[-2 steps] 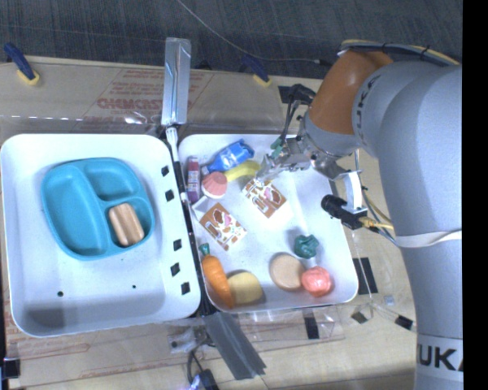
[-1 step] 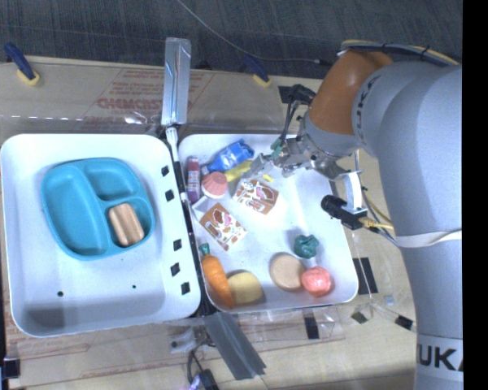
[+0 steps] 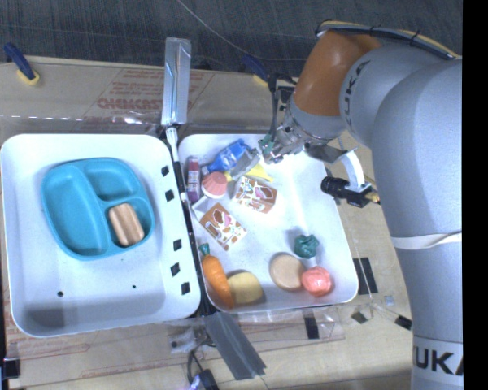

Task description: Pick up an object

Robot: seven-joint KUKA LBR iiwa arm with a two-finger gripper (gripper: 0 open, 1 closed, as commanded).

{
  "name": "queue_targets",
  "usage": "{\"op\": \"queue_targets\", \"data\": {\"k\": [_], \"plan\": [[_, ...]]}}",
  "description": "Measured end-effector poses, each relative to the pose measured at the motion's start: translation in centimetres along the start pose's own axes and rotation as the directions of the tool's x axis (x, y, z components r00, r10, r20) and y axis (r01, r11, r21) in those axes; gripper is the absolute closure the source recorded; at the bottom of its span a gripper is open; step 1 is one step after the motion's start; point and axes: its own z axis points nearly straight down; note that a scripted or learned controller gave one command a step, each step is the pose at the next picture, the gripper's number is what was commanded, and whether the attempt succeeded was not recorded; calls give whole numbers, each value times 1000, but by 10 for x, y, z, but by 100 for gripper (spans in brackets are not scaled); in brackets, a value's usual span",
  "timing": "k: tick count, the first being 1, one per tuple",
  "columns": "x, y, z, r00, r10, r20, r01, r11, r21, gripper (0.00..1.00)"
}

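My gripper (image 3: 267,148) hangs over the back of the right bin (image 3: 335,226), beside a blue packet (image 3: 230,154) and just above a small yellow piece (image 3: 261,171). Close by lie a pink cupcake-like toy (image 3: 215,184), a dark red bottle (image 3: 193,177) and two patterned cartons (image 3: 256,193) (image 3: 222,226). Along the bin's front are a carrot (image 3: 215,276), a yellow block (image 3: 244,287), a tan disc (image 3: 286,271), a pink ball (image 3: 316,280) and a teal lump (image 3: 307,244). Nothing shows in the gripper's grasp.
The left bin (image 3: 32,291) holds a blue divided plate (image 3: 77,205) with a brown roll (image 3: 126,223) in its right compartment. A metal divider strip (image 3: 176,80) rises between the bins at the back. The arm's grey body (image 3: 407,136) covers the bench to the right.
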Motion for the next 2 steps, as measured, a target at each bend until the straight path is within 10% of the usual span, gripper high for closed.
{"op": "queue_targets", "data": {"k": [1,2], "plan": [[41,-31,51,934,358,1,-358,934,2,0],[36,-49,30,901,433,0,-433,901,6,0]]}}
